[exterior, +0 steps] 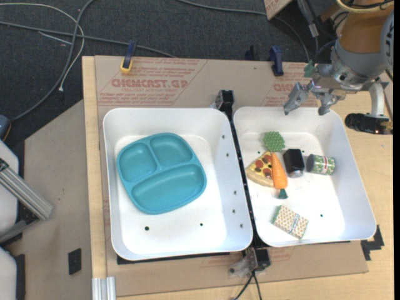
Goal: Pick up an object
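Dark carpet with loose white cables runs around a cardboard-topped bench, and two shallow white bins sit side by side on it. The pincer hangs over the far rim of the right bin, fingers spread wide with nothing between them, so no pick has happened yet. All the candidates sit below and toward the camera from it: a green bumpy bit is closest, then a toy pizza slice with a toy carrot lying across its edge, a black block right against the carrot, and a small green can on its side just past the block. A patterned packet lies well apart from that bunch, nearest the camera. My worry is the cluster: carrot, pizza and block are touching, so a straight drop there probably lands a finger on a neighbour and shoves things instead of closing on one. The can looks like it could roll away from a sloppy pinch. The packet is flat, so fingers may just scrape over it. The bin's far wall is also right under the pincer. Way off to its left, the other bin holds a teal divided plate, not in the way at all.
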Robot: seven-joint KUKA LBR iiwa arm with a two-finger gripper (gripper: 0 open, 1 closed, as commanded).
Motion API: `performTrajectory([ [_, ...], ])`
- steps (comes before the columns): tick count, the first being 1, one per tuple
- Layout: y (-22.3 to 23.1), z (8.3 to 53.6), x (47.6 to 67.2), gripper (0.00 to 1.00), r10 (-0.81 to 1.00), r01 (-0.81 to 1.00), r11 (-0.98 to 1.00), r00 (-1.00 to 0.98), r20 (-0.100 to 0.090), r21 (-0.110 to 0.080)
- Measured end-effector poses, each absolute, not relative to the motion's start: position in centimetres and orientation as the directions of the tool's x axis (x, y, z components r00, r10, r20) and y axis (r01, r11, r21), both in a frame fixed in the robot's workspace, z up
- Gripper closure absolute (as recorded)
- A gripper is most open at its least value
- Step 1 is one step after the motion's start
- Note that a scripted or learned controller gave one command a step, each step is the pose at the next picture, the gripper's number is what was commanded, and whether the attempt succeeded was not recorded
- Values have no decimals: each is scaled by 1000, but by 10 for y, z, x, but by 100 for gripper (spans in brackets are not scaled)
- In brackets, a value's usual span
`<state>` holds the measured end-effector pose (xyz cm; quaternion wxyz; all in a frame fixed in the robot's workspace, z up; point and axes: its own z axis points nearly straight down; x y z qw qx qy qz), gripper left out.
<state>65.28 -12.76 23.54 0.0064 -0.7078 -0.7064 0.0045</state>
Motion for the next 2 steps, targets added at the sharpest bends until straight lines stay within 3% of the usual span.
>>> performTrajectory([
  [1, -127, 245, 655, 0, 1000, 1000, 0, 0, 1, -1],
  [2, -124, 181, 654, 0, 1000, 1000, 0, 0, 2, -8],
])
